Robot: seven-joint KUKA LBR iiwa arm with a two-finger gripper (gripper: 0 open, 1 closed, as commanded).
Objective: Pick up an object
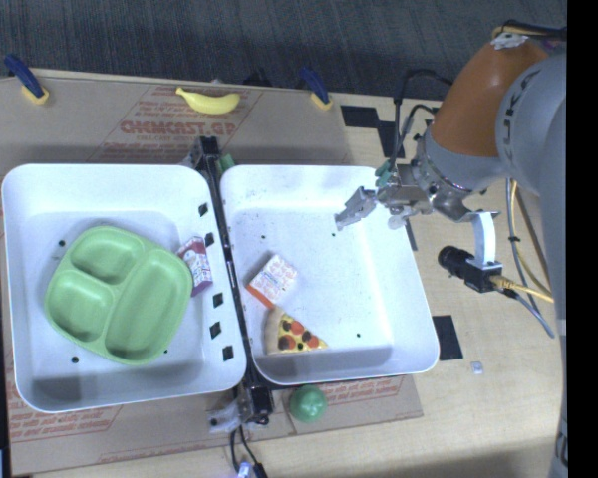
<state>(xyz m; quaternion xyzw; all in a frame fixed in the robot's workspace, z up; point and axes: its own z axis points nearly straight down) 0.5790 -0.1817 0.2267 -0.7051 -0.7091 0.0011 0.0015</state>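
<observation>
1 fixed camera looks down aslant on 2 bins [20,267]

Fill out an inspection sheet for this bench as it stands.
Surface: cardboard-covered bench bearing left white bin and right white bin.
Job's things: green three-compartment plastic plate and small red-and-white packet in left bin; orange-and-white packet and toy pizza slice in right bin.
Clutter: yellow toy banana and green ball outside the bins.
Gripper: gripper above right bin's far right corner, holding nothing visible.
Cables: black and yellow cables beside the arm.
Surroundings: dark carpet.
</observation>
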